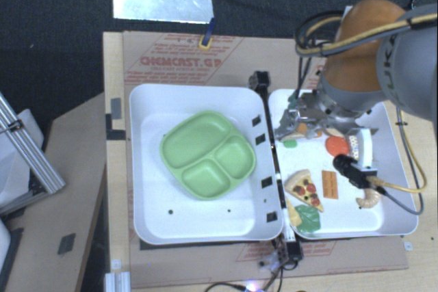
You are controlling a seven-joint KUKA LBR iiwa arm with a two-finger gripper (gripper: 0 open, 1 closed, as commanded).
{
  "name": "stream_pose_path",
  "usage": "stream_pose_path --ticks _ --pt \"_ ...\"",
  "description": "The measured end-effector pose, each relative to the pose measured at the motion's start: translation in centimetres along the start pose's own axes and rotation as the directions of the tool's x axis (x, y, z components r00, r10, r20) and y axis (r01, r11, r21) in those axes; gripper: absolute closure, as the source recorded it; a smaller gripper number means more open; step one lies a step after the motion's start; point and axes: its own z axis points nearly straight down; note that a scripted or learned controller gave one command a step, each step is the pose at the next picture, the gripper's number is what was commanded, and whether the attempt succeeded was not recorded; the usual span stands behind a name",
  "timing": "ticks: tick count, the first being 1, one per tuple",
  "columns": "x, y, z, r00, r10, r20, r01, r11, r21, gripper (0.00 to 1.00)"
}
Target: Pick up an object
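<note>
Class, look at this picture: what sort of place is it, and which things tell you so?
Probably a robotics lab test bench: a grey arm reaches over two white bins, toy food such as a pizza slice lies in one, and a green divided plate in the other.

Bench (82, 147): tan top, seen from above at a slant.
Cardboard sheet (181, 58): flat on the bench, printed in red, under both bins.
Left bin (147, 147): white, shallow.
Right bin (397, 205): white, touching the left bin's side.
</note>
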Motion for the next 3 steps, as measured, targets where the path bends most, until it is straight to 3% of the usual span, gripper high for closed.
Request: stream_pose_path --ticks 1,3 --pt "-1.3 1.2 1.2 1.0 0.008 0.002 -0.008 1.0 -0.003 1.0" --pt "-0.4 -0.1 0.0 1.0 0.004 0.0 -0.004 1.0 -0.003 1.0"
